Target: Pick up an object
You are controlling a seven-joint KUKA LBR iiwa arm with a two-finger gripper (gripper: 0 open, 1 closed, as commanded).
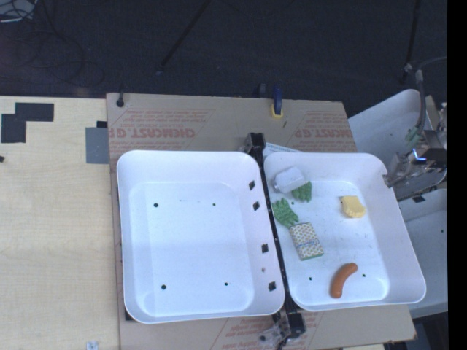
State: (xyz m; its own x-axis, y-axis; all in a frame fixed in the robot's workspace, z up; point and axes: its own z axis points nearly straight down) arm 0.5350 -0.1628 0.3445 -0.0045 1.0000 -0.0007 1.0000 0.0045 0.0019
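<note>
The right bin [394, 217] holds several small objects. A white block [289, 178] lies at its upper left with a green leafy piece [303, 191] touching it. A second green piece [284, 213] sits below, just above a patterned square packet [306, 240]. A yellow chunk [353, 207] rests toward the right side. An orange sausage shape [342, 279] lies near the front. The gripper [417, 168] hangs at the right edge of the view, outside the bin's right rim and apart from all the objects.
The left bin [131, 217] stands beside the right one, joined by a black divider with clips [264, 217]. Both rest on a cardboard sheet [190, 126] atop a wooden bench [51, 224]. A blue and yellow clamp [277, 104] sits at the cardboard's far edge.
</note>
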